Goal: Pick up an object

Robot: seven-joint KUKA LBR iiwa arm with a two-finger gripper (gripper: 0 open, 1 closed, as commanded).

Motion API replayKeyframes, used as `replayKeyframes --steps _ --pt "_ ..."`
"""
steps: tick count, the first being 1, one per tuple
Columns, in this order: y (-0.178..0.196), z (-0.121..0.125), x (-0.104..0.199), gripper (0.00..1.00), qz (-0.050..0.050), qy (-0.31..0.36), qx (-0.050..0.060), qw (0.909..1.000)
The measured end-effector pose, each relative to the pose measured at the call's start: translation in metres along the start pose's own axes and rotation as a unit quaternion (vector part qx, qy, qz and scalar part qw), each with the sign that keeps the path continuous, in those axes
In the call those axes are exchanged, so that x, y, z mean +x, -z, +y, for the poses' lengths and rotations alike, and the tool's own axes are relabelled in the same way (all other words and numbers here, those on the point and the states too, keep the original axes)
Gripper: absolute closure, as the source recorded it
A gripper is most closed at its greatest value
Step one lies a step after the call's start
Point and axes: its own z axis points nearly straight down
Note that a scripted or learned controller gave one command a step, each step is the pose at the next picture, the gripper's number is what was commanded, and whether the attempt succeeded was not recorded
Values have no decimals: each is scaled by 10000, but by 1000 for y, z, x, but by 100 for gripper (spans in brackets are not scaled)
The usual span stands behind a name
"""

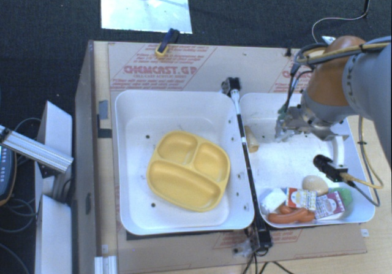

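In the left bin (pixel 131 162): yellow divided tray (pixel 188 170), flat, near centre. In the right bin (pixel 269 159): small pile at the near edge, namely white cup (pixel 273 198), orange sausages (pixel 288 214), red-and-white carton (pixel 318 200), pale round item (pixel 315 183). Above the far part of that bin: pincer (pixel 286 130), pointing down, well apart from the pile; degree of opening and any hold impossible to tell. Underneath both bins: worktop (pixel 184 64).
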Motion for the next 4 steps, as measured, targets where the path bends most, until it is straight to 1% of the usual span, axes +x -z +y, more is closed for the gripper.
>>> replayKeyframes --steps 1,2,3,4 --pt "0 0 0 0 0 0 0 10000" --pt "-28 1 10 0 -70 -35 -28 10000" --pt "-19 1 14 100 -26 -22 -3 10000" --pt "-18 1 11 0 -53 -31 -6 10000"
